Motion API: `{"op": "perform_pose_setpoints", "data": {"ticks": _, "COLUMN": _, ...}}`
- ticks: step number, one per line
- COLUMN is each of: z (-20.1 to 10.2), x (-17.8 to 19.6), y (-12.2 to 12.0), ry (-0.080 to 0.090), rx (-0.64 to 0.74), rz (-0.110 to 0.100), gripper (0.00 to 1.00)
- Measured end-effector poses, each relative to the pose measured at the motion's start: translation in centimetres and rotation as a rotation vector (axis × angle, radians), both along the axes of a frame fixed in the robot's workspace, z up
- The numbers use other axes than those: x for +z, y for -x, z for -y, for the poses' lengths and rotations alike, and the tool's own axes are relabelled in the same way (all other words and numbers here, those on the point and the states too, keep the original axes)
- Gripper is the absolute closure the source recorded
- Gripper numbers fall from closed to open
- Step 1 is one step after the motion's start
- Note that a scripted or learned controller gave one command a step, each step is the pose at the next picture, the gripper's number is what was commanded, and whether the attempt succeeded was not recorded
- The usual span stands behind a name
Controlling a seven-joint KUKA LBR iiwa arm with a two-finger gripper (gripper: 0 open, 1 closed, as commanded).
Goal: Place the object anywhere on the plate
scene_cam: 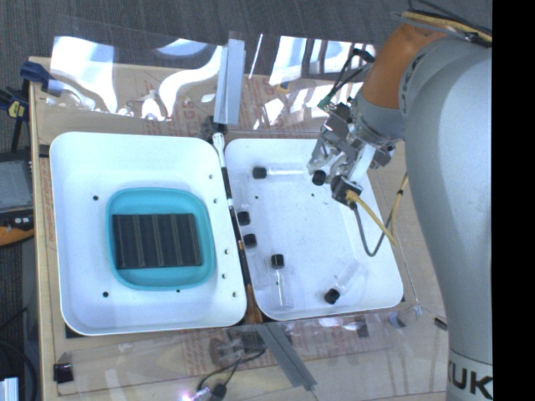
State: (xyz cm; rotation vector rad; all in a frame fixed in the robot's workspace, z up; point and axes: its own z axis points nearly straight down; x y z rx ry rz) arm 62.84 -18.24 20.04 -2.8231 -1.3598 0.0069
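1. Two shallow white bins sit side by side on the tabletop (pixel 50 341); the left bin (pixel 75 182) holds a teal plate (pixel 159 200) with a dark, ribbed centre panel.
2. The plate lies roughly in the middle of the left bin, flat, with bare white floor all around it.
3. The right bin (pixel 301 207) holds several small clear vials with black caps.
4. One vial (pixel 277 173) lies near the bin's upper left, its cap pointing left.
5. A second vial (pixel 278 279) lies lower down, near the front wall, cap end uppermost in the view.
6. A third vial (pixel 341 284) lies slantwise at the lower right corner, its black cap at the lower end.
7. Two small black caps or pieces (pixel 245 228) sit close to the bin's left wall, one just above the other.
8. The grey arm (pixel 451 165), with its orange band (pixel 393 57), reaches in from the right and hangs over the upper right part of the right bin.
9. The pincer (pixel 333 178) points down towards the bin floor, well apart from the plate.
10. From where I stand I cannot tell whether the pincer is released or clenched; a dark bit at its tip may be a cap or part of the tool.
11. A yellow cable (pixel 372 224) loops down from the wrist over the bin's right side.
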Motion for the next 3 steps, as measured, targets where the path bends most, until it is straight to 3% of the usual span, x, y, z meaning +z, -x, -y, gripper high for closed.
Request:
{"op": "perform_pose_setpoints", "data": {"ticks": 1, "z": -10.3, "x": -1.0, "y": 4.3, "ry": 0.003, "rx": 0.199, "rz": 0.002, "gripper": 1.00}}
{"op": "perform_pose_setpoints", "data": {"ticks": 2, "z": -19.0, "x": -1.0, "y": 6.5, "ry": 0.002, "rx": 0.368, "rz": 0.001, "gripper": 1.00}}
{"op": "perform_pose_setpoints", "data": {"ticks": 3, "z": -18.9, "x": -1.0, "y": 6.5, "ry": 0.003, "rx": 0.367, "rz": 0.002, "gripper": 0.00}}
